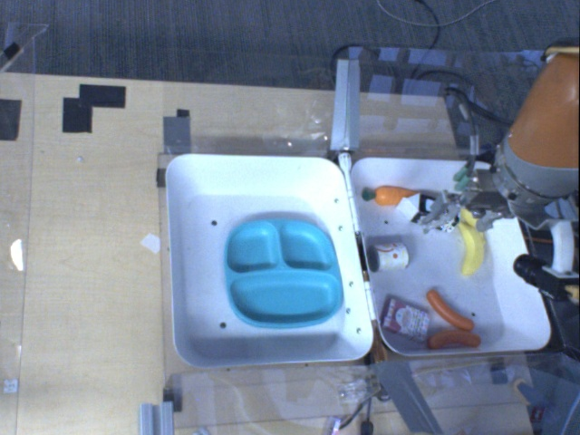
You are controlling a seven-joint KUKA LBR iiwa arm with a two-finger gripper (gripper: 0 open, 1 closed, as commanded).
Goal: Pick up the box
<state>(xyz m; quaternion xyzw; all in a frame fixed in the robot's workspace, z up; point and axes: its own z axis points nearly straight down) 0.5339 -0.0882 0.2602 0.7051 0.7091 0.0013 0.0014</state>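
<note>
Pale wooden bench [91, 243] bears two white bins [195, 188], apparently before dark carpet [181, 16].

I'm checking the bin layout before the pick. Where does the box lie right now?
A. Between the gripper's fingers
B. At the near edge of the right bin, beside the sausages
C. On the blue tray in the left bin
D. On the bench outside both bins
B: the box lies flat on the floor of the right bin near its front edge, next to the two sausages, well apart from the gripper.

Glossy blue plastic tray [284, 272]
</note>
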